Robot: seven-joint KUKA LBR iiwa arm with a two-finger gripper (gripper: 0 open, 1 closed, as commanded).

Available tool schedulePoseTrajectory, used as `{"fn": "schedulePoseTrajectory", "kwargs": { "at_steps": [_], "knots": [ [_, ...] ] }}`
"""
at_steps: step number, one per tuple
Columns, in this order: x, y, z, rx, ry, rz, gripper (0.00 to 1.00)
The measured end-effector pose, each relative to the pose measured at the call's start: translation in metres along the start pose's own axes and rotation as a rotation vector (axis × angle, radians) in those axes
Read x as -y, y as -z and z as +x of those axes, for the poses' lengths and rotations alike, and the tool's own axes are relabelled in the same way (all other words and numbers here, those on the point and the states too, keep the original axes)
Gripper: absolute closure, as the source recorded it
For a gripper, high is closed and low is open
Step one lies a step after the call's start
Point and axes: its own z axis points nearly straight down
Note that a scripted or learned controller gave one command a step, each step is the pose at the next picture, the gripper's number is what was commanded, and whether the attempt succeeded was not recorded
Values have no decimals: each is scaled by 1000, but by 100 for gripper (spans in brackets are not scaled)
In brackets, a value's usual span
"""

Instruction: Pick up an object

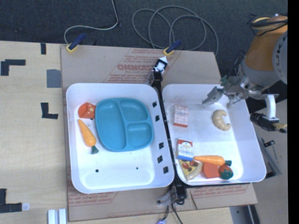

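- 2 white bins: left bin (74, 171), right bin (247, 139)
- 1 blue divided plate (124, 124)
- 2 toy carrots: (87, 133) and (209, 160)
- 2 small cartons: (181, 115) and (185, 148)
- 1 croissant (221, 119)
- 1 pizza slice (190, 169)
- 1 red-orange piece (86, 110) in the left bin
- 1 red tomato-like toy (225, 171)
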Motion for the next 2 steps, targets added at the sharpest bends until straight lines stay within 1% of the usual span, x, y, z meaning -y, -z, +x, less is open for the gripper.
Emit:
{"fn": "schedulePoseTrajectory", "kwargs": {
  "at_steps": [1,2],
  "knots": [
    [-23,-17,-46,1,-1,0,0],
    [-13,-107,-52,2,0,-4,0]
  ]
}}
